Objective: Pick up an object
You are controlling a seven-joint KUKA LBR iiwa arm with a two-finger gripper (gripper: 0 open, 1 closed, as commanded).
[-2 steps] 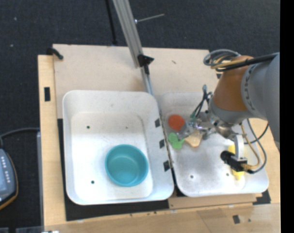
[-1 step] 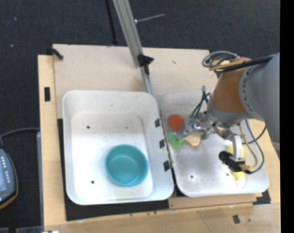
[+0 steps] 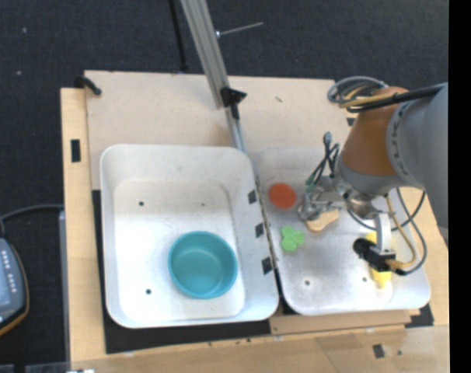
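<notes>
My gripper (image 3: 316,208) hangs low in the right bin (image 3: 336,290), reaching in from the right. A tan, flat object (image 3: 324,222) lies right under it and touches its lower edge; whether it is gripped is hidden. An orange-red round object (image 3: 282,195) sits just left of the gripper, apart from it. A small green object (image 3: 292,239) lies below and left of the gripper, near the bin's left wall. A teal bowl (image 3: 203,265) stands upright in the left bin (image 3: 142,177).
A slanted metal post (image 3: 208,45) rises from the board behind the bins, its foot at the gap between them. The grey arm with its orange band (image 3: 368,142) covers the right bin's far right corner. Cables loop beside the wrist.
</notes>
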